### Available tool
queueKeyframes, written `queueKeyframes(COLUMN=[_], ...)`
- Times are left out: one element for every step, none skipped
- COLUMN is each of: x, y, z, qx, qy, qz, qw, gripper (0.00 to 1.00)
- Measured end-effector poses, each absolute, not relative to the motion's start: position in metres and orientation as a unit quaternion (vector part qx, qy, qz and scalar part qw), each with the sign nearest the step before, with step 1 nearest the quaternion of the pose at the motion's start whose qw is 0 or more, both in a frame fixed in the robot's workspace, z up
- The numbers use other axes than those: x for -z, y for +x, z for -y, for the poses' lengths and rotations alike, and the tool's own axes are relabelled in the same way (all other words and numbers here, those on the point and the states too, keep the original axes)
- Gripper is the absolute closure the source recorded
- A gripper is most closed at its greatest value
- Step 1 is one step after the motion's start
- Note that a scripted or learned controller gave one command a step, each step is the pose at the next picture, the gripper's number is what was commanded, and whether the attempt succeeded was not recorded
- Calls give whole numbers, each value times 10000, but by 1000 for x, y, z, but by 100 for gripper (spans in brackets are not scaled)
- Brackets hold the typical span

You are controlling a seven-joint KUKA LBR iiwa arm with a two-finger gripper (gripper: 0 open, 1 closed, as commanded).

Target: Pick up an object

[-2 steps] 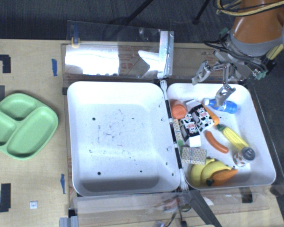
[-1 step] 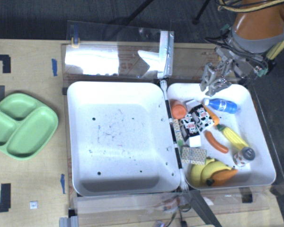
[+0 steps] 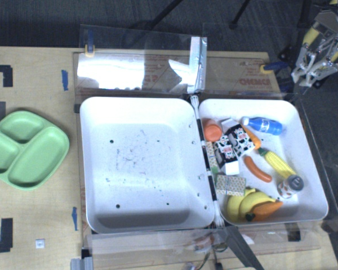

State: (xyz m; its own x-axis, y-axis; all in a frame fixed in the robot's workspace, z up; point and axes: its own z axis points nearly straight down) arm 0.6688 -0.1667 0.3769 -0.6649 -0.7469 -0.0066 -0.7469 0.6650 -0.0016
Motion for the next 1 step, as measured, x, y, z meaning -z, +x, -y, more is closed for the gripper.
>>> queueKeyframes(x=[-328], y=[669], z=[159], qx=[-24], qy=[-5935], qz=[-8049], qw=[17], gripper=[100])
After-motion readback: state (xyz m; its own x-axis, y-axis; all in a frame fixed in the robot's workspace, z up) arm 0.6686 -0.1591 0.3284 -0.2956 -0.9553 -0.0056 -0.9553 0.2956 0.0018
